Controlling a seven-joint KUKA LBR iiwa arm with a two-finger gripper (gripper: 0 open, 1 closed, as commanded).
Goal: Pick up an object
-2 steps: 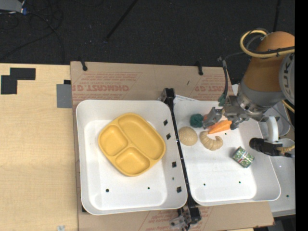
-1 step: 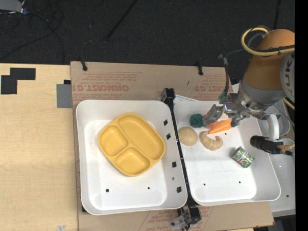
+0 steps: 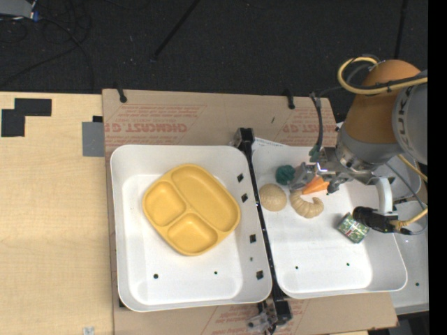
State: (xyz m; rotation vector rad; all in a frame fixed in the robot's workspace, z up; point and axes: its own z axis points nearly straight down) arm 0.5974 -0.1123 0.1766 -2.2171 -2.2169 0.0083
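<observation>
Currently at the reach/grasp step: gripper [image 3: 320, 175] sits low over the back of the right bin [image 3: 335, 271], right on top of an orange carrot-like piece [image 3: 316, 185]. Can't tell how far open the claw is, or whether it has hold of anything, since the wrist blocks the tips. Nothing looks lifted, so I judge the pick not done yet.

Likely target is the orange piece, which touches or sits just beside a tan croissant toy [image 3: 308, 206]. Next move needs a clean close on the orange piece alone, then a straight lift. The risk is nudging or pinching the croissant along with it.

Other items, same bin:
- beige round roll [image 3: 273, 197], matte and smooth, left of the croissant
- teal ball-like thing [image 3: 284, 174], near the divider, soft-looking; exact kind unclear
- small green-and-white box [image 3: 353, 227], printed and hard-edged, off to the right and apart

The left bin [image 3: 181, 278] holds a yellow divided plate [image 3: 191, 208], glossy plastic, with three compartments and rounded corners. Both bins are white, shallow, smooth plastic.
</observation>
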